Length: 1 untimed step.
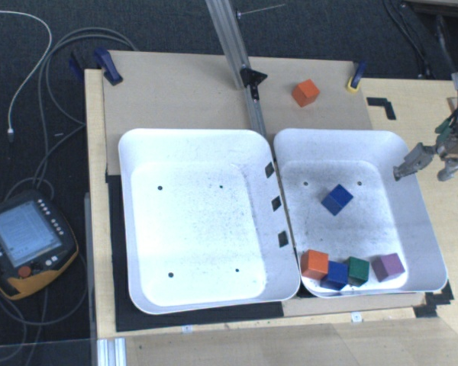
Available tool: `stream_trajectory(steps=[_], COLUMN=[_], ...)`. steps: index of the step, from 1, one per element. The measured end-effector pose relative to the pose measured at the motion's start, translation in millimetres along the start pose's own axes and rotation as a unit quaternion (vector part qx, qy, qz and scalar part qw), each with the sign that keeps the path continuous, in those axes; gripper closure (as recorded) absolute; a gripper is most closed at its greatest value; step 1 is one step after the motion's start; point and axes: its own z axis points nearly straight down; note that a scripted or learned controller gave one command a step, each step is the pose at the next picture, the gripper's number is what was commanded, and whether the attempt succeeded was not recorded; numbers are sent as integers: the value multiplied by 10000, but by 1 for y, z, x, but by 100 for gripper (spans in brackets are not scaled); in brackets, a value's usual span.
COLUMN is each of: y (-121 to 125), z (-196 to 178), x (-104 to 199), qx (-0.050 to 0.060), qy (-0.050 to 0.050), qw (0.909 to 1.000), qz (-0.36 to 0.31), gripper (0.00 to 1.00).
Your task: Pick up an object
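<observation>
Task status: not begun, by the look of things; nothing lifted.

Gripper (pixel 427 165): at right rim of right bin (pixel 412 204), fingers spread, nothing between them.

Candidates in right bin: blue cube (pixel 337 200) alone mid-floor; along near wall, orange cube (pixel 314 264), second blue cube (pixel 337 274), green cube (pixel 357 270), purple cube (pixel 388 265), closely packed.

Outside bins: orange block (pixel 306 92) on bench.

Left bin (pixel 137 158): bare floor.

Remaining: descend, close, lift.
</observation>
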Motion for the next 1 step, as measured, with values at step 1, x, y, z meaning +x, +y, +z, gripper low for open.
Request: stream_trajectory(steps=[1], y=[9], z=[100], x=[-17], qx=[42], qy=[10], qw=[10000], qz=[10], gripper=[0])
